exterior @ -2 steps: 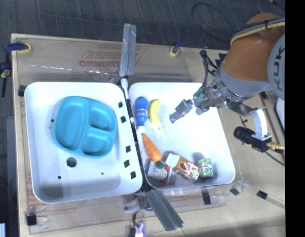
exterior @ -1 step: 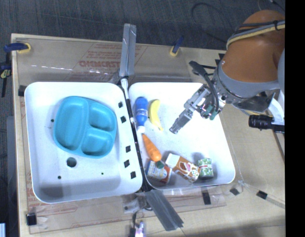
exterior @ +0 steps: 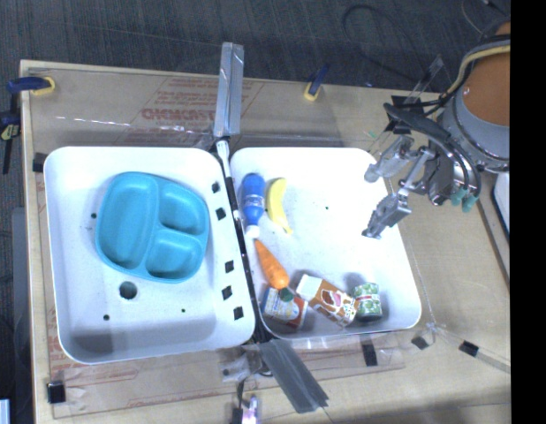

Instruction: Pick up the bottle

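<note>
Bottle (exterior: 252, 201) is lying by the right bin's (exterior: 344, 168) left wall, beside a banana (exterior: 277, 204); the tool (exterior: 385, 203) is hovering well apart, fingers spread, pinching nothing.

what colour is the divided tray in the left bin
Light blue; the divided tray shows clearly in the camera view.

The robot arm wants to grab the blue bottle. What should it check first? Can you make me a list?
1. Bottle in sight: ok, it lies in the right bin by the left wall.
2. Gripper free of things: ok, nothing between its fingers.
3. Gripper above bottle: not ok, it hovers over the bin's right side.
4. Room around bottle: not ok, the banana lies right beside it.
5. Carrot touching bottle's tip: cannot tell.
</note>
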Controlling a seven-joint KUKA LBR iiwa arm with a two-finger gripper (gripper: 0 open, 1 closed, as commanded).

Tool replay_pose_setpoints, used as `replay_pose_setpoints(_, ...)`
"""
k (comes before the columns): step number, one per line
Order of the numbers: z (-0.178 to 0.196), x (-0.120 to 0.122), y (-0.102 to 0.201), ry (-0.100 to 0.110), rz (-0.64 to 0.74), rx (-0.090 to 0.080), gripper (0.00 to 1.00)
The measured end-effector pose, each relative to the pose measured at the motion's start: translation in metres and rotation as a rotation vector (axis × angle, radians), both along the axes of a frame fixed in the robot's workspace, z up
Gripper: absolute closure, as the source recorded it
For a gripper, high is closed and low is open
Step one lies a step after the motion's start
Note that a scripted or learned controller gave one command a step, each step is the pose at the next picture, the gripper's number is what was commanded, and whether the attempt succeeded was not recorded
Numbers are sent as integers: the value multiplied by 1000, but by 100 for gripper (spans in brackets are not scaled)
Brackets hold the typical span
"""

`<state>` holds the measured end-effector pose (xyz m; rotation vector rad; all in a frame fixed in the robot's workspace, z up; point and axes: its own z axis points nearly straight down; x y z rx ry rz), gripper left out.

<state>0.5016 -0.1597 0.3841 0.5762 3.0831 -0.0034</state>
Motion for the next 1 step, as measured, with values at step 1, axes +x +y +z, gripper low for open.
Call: replay_pose_setpoints(1,-4,-11,52,4,247,1,0)
